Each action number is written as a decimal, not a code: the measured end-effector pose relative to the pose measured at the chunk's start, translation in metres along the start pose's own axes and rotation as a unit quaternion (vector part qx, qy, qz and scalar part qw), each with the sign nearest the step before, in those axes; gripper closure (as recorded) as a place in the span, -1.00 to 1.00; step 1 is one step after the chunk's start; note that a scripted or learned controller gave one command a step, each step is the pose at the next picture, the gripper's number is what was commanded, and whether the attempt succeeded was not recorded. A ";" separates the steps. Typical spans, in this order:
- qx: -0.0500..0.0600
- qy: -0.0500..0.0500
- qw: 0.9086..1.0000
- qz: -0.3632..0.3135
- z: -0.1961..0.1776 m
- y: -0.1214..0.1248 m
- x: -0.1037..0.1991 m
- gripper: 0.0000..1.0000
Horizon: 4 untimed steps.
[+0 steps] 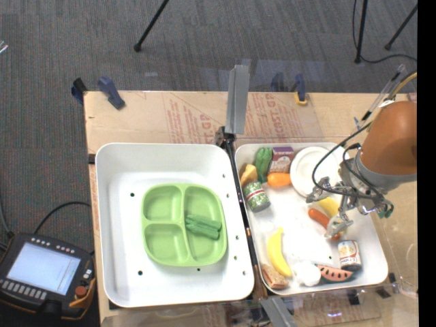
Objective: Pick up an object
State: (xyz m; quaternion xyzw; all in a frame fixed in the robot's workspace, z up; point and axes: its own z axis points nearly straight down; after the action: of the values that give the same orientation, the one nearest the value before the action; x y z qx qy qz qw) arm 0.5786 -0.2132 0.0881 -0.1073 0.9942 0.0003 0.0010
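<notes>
Just beneath the hand [335, 229], a red sausage [317, 216] lies on the floor of the right bin [377, 240], beside a yellow piece [330, 206]; whether the hand is clenched or released cannot be told. Nearby rest a banana [276, 251], a small can [349, 253] and a white plate [306, 169]. A green divided tray [163, 216] holding a green item [203, 225] sits in the left bin [119, 182] on the table [170, 118].

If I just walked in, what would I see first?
Probably the bright green divided plate in the left bin, with a dark green toy lying across it. Next, the right bin, crowded with toy food like a yellow banana and a small can. The pincer hangs over that bin near a red sausage.
</notes>
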 end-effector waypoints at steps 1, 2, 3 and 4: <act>-0.001 0.001 1.000 0.013 0.001 0.017 0.062 -1.00; -0.001 0.000 0.998 0.068 0.001 0.013 0.059 -1.00; -0.001 0.000 0.999 0.045 0.001 0.008 0.037 -1.00; 0.000 -0.001 1.000 0.004 0.000 0.006 0.013 -1.00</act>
State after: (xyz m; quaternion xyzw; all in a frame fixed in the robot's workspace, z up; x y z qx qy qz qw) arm 0.5647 -0.2097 0.0882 -0.1030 0.9947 0.0005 0.0018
